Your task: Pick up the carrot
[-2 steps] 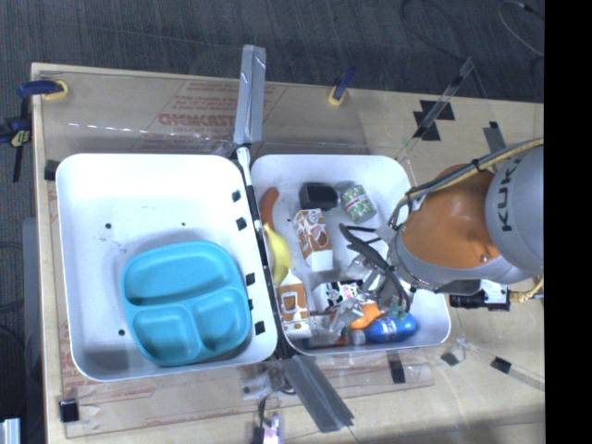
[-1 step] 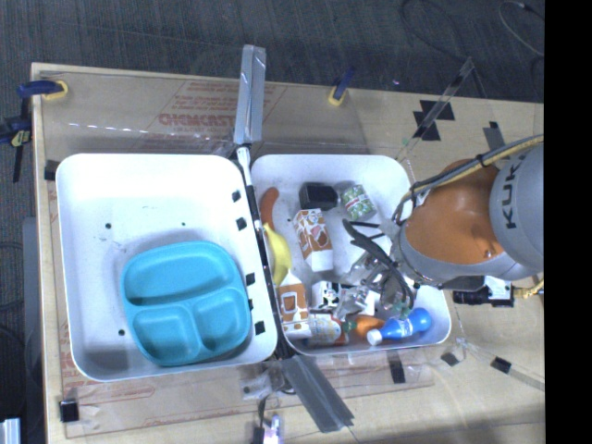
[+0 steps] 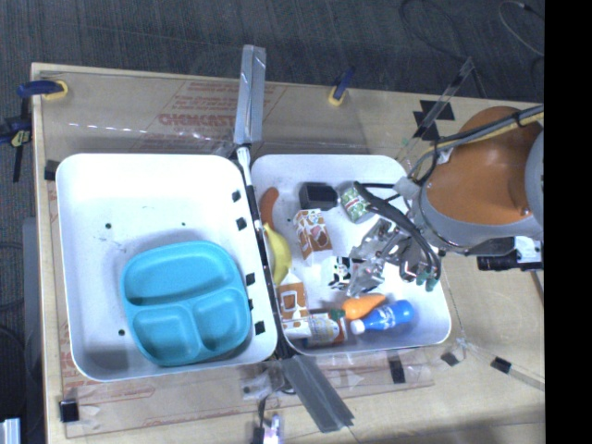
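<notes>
The carrot (image 3: 363, 304) is a small orange piece lying in the right bin (image 3: 388, 167) near its front wall, just above a blue-and-white bottle (image 3: 388, 317). My gripper (image 3: 368, 261) hangs over the bin's middle right, a short way above the carrot and apart from it. Its fingers (image 3: 375, 245) look spread, with nothing seen between them. The orange band of the arm (image 3: 481, 169) comes in from the right.
The right bin also holds a banana (image 3: 277, 252), a brown sausage-like item (image 3: 268, 203), a black block (image 3: 317, 194), small cartons (image 3: 314, 231), a green packet (image 3: 355, 202) and a brown bottle (image 3: 319, 326). The left bin (image 3: 102, 192) holds a blue compartment tray (image 3: 185, 299).
</notes>
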{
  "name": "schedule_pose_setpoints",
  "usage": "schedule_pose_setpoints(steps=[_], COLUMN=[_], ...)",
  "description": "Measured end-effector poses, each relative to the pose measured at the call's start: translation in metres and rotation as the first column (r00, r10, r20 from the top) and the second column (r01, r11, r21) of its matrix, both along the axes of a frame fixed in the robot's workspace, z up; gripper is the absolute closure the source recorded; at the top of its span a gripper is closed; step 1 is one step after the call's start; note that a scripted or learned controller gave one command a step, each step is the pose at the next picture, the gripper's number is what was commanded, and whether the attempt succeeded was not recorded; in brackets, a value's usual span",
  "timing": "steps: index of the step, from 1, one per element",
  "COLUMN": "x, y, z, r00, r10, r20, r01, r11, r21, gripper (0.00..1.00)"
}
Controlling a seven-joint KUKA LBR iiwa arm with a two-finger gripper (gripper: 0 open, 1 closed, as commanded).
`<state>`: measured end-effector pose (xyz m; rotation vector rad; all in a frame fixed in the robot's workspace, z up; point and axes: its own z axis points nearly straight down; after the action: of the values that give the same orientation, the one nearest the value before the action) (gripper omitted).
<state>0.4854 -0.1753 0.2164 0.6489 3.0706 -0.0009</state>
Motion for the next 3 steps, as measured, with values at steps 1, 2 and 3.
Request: schedule_pose_setpoints(steps=[1,2,3], x=[0.0,-0.004,-0.008], y=[-0.001,-0.034,-0.036], z=[0.0,-0.101,-0.026], r00=[1.0,0.981,0.983], r10=[-0.001,-0.191,-0.185], r20=[0.0,0.01,-0.001], r01=[0.001,0.191,0.185], r11=[1.0,0.982,0.983], r21=[0.0,0.001,0.001], gripper=[0.0,0.0,0.0])
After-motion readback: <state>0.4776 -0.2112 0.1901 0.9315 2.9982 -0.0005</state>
